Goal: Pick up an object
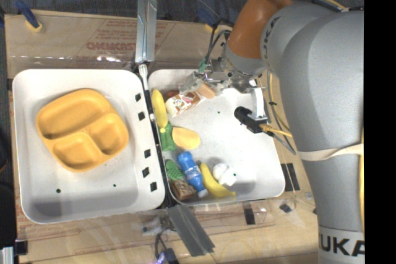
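Reaching in from the right, the grey arm (pixel 315 89) with its orange band (pixel 250 25) hung over the far edge of the right bin (pixel 260 164). Its gripper (pixel 207 80) sat low at that bin's far side, just above a small brown and white packet (pixel 185 101); whether the pincer was apart or together could not be told, since the wrist hid most of it, and no object showed plainly held. A black fitting (pixel 247 119) on the arm hung over the bin's right half.

Most objects crowded the right bin's left wall. A pale yellow corn-like piece (pixel 159 108) lay along that wall near the far corner, touching the packet's left side. Just nearer lay a green item (pixel 167 139), with a yellow lemon-shaped piece (pixel 185 138) beside it. Toward the near edge stood a blue bottle (pixel 190 173), a banana (pixel 215 183) curving along the near edge, and a small white object (pixel 225 175) resting against the banana. A dark brown packet (pixel 181 190) sat in the near left corner, partly under the bottle.

In the left bin (pixel 37 195) a yellow divided tray (pixel 81 128) lay alone, toward its far left part. Both bins sat side by side on the cardboard-covered bench (pixel 74 34).
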Controlling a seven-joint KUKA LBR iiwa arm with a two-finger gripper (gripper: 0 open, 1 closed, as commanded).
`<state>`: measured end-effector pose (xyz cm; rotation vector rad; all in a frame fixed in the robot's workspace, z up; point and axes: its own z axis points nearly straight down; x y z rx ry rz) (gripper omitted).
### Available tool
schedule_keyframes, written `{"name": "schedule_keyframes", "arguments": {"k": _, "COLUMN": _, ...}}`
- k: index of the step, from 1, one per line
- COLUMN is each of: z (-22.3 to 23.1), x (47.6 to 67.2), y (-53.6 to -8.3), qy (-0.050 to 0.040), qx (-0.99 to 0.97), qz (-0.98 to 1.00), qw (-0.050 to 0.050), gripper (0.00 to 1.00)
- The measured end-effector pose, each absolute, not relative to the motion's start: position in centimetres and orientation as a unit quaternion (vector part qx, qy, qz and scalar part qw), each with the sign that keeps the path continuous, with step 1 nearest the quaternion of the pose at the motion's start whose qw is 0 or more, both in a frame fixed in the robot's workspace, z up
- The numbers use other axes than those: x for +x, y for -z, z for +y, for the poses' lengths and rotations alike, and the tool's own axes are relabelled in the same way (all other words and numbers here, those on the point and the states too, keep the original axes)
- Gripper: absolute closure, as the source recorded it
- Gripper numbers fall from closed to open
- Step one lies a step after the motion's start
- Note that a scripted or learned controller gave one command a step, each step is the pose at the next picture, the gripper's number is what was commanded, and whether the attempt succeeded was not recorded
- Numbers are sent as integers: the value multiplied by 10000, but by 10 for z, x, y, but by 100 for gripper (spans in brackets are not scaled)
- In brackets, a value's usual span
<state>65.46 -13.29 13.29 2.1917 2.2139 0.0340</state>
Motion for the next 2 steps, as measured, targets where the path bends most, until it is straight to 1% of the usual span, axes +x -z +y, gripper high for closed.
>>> {"name": "schedule_keyframes", "arguments": {"k": 1, "z": -128, "x": 662, "y": -128, "qy": -127, "qx": 6962, "qz": 7176, "qw": 160, "gripper": 0}}
{"name": "schedule_keyframes", "arguments": {"k": 2, "z": -101, "x": 657, "y": -138, "qy": 1, "qx": 6143, "qz": 7891, "qw": 4, "gripper": 0}}
